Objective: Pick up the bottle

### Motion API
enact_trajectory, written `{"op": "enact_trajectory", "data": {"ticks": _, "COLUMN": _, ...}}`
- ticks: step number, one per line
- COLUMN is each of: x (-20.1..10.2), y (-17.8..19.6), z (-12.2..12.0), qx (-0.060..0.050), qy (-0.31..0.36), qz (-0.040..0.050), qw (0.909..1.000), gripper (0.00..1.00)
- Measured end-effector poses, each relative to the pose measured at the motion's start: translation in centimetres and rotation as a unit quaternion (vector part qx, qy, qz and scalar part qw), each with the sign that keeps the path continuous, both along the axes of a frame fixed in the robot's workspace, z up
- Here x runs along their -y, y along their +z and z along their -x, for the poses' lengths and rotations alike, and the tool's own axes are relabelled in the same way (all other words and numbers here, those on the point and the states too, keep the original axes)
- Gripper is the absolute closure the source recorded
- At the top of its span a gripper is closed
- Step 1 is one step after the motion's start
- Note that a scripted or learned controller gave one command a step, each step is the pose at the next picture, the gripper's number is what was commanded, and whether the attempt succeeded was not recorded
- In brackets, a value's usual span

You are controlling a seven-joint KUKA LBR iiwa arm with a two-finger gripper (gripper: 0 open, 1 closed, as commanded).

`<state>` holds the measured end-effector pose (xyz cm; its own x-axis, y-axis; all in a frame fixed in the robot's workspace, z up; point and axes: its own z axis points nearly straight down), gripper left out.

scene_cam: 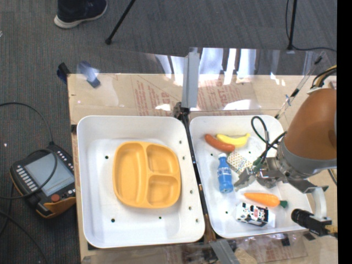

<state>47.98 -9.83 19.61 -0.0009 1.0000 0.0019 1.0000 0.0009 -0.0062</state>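
Blue plastic bottle lies in the right white bin, the pincer just beside it at three o'clock, grip state indeterminable; judged risk: the neighbouring orange carrot toy gets snagged; cardboard-lined worktop, grey carpet floor.

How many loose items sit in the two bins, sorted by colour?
Yellow: 2, tray, banana
Orange: 1, carrot
Red: 1, sausage
Blue: 1, bottle
White patterned: 2, carton, packet
Total: 7
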Motion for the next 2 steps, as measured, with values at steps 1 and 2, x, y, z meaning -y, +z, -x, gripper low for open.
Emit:
{"op": "enact_trajectory", "data": {"ticks": 1, "x": -0.8, "y": -2.8, "z": -6.5, "qx": 0.001, "qy": 0.086, "qz": -0.0002, "qw": 0.9963, "gripper": 0.00}}
{"op": "enact_trajectory", "data": {"ticks": 2, "x": -1.3, "y": -11.0, "z": -7.4, "qx": 0.001, "qy": 0.141, "qz": -0.0006, "qw": 0.9901, "gripper": 0.00}}
